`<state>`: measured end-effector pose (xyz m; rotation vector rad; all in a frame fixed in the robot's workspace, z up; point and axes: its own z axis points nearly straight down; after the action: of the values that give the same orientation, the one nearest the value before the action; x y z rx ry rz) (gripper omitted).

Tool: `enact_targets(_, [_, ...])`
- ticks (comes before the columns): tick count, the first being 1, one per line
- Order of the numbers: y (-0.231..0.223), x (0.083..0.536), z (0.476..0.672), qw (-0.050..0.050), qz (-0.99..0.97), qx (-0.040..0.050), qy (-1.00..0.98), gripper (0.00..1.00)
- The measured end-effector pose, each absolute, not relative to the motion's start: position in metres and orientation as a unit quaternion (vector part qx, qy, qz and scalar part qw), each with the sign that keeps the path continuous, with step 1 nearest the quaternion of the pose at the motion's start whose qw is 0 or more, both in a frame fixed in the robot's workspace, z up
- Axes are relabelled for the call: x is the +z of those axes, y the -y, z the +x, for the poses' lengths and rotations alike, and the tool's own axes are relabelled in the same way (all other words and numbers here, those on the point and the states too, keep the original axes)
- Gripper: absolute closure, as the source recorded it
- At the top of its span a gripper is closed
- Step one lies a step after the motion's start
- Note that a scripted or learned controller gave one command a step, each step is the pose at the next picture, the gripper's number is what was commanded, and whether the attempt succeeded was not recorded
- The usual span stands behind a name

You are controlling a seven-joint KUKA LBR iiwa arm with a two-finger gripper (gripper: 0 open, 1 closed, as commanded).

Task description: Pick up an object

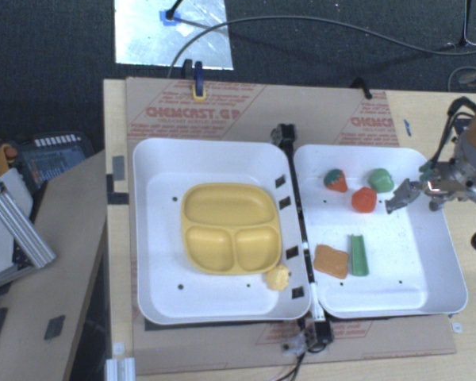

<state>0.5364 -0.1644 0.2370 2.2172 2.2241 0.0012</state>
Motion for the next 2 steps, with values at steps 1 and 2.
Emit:
enact_targets(1, [0.16,0.194,0.533,-0.001,0.707,-0.0002,-0.708,0.0])
enact_targets(2, [0.155,0.135,0.539,-0.001,0.707,-0.0006,-0.708,0.0])
